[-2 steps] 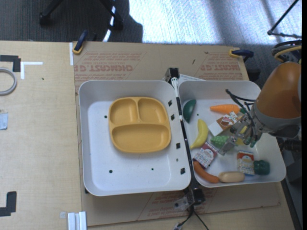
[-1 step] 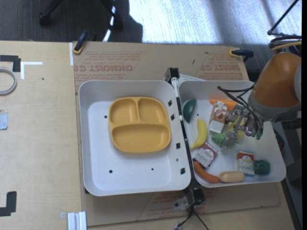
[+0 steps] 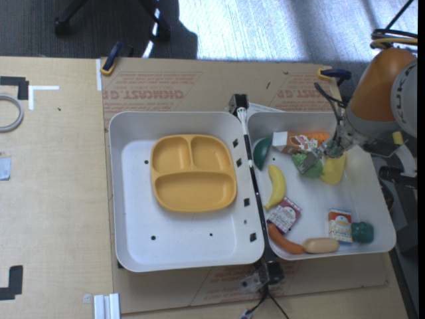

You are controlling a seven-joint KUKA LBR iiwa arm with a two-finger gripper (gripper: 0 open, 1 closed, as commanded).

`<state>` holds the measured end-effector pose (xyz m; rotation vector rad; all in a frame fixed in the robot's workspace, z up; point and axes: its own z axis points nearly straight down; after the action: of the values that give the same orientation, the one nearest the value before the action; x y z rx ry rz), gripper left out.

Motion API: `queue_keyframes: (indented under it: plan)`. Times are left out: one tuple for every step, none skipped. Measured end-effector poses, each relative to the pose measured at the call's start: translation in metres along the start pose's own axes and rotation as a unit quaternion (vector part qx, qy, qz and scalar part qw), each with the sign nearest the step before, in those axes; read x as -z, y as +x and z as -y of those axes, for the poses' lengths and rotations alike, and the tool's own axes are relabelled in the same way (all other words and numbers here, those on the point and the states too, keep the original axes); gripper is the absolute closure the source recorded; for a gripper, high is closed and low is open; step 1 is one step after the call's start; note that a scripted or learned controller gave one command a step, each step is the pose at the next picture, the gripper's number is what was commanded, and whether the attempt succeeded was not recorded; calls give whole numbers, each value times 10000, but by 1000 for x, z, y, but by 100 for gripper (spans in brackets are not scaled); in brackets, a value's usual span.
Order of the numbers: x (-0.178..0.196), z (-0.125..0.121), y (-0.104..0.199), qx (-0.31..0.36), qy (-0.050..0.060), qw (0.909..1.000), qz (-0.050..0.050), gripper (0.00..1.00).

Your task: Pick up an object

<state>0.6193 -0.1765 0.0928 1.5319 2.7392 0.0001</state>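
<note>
Two bins sit side by side under my camera: the left bin (image 3: 126,198) carries a yellow plate (image 3: 193,173) with three compartments, well away from the arm, and the right bin (image 3: 372,191) holds everything else. My gripper (image 3: 334,148) is low in the right bin's far part, coming in from the right with the orange band (image 3: 378,85) above it. I cannot tell how its fingers stand; they merge with the clutter beneath them. Right at the tips is a yellow cup (image 3: 333,167), and just left of them a green leafy piece (image 3: 308,163) and an orange packet (image 3: 304,141); whether any of these is touched I cannot say. Further left lies a dark green piece (image 3: 261,151). Toward me from the fingers sit a banana (image 3: 276,186), a red packet (image 3: 285,214), a carrot (image 3: 284,240), a bread roll (image 3: 320,245), a small carton (image 3: 340,225) and a teal piece (image 3: 362,232).
</note>
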Motion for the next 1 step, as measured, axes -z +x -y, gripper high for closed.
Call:
queue_keyframes:
  plan:
    - [-1,-9,57,-1656,12,9862,-10,0]
